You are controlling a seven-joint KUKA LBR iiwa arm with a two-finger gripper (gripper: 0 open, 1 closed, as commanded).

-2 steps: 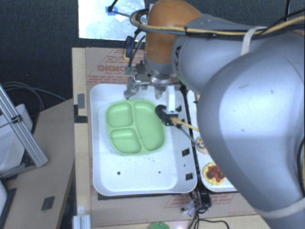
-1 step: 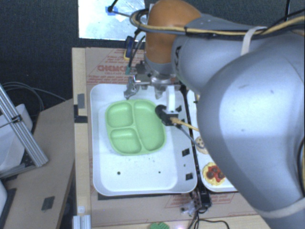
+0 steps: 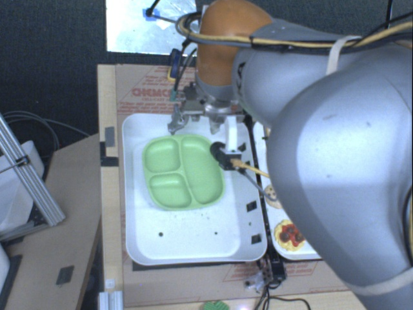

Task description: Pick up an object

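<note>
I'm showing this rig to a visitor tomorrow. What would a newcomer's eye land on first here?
The bulky grey arm with its orange band dominates the view's right and upper middle. Next comes the light green divided tray lying in the left bin, with the hand over its far edge. A small plate of red food peeks out beside the arm, lower right.

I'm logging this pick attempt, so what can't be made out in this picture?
1. Right bin: mostly hidden behind the arm, camera view.
2. Yellow dish with red bits in it: half covered by the arm, too small to identify.
3. Tan round thing near it: cut off by the arm.
4. Gripper over the green plate: contact with its rim unclear.
</note>
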